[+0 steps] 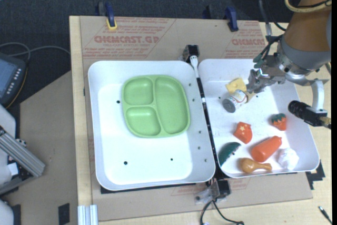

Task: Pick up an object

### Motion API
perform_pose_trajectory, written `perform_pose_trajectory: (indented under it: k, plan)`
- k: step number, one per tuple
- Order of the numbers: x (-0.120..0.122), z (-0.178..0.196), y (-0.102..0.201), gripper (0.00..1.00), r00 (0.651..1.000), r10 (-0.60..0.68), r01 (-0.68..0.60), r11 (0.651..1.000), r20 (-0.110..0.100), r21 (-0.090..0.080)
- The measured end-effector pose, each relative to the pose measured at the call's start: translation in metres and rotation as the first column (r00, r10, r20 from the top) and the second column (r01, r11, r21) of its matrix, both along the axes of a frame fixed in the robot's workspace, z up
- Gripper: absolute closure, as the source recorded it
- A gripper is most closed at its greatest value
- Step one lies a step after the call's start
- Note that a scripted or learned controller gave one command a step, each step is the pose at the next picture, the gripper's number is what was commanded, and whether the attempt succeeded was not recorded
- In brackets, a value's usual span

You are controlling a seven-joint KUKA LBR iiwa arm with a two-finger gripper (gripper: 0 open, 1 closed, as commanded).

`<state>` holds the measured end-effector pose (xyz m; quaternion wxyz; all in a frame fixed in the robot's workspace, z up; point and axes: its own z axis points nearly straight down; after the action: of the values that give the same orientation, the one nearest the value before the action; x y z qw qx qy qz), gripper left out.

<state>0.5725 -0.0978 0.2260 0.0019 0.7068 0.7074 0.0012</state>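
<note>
I see the end effector (256,83) low in the right bin (305,129) beside the small can (234,101), grip state unclear, so I'd centre over it before closing

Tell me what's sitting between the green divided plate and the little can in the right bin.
In the camera view, the green plate and can are separated by bare white bin floor and the two bins' adjoining rims.

Left bin (100,113) holds a divided plate (156,106). Right bin (305,137) holds the rest — can (234,100) at back, drumstick (254,166) in front.
</note>
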Motion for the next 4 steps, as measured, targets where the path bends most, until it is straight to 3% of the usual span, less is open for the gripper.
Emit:
perform_pose_trajectory:
  k: [1,3,4]
  plan:
    - [0.033,-0.007,0.050,1.00,1.000,0.004,-0.004,1.000,0.000,0.001]
    - [0.044,0.004,0.045,1.00,1.000,0.001,-0.001,1.000,0.000,0.000]
    - [0.038,-0.009,0.048,1.00,1.000,-0.001,0.001,1.000,-0.007,0.001]
